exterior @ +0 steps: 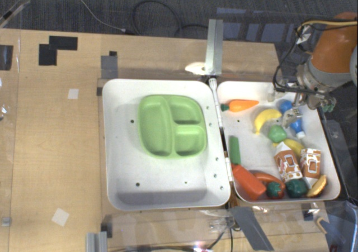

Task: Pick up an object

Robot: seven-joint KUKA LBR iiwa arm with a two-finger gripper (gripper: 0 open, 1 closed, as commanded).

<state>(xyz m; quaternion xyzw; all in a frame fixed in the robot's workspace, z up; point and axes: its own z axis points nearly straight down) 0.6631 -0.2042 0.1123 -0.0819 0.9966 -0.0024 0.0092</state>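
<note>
Nearest, packed along the front wall of the right bin (334,192): orange-red vegetable (249,182), dark strawberry (274,189), dark green lump (296,188), yellow slice (317,186). Just behind, two orange-and-white cartons (288,166) side by side, touching. Left of these, a green cucumber (234,150) along the dividing wall. Farther back, a green round piece (277,132), a banana (266,118), a blue-and-white bottle (297,126), then a carrot (241,105) near the far wall. In the left bin (120,189), a green divided plate (170,125), roughly central. At the far right corner of the right bin, the gripper (295,110), low over a blue piece (285,105) beside the bottle. Cannot tell whether apart, together or clamped on anything.
</note>
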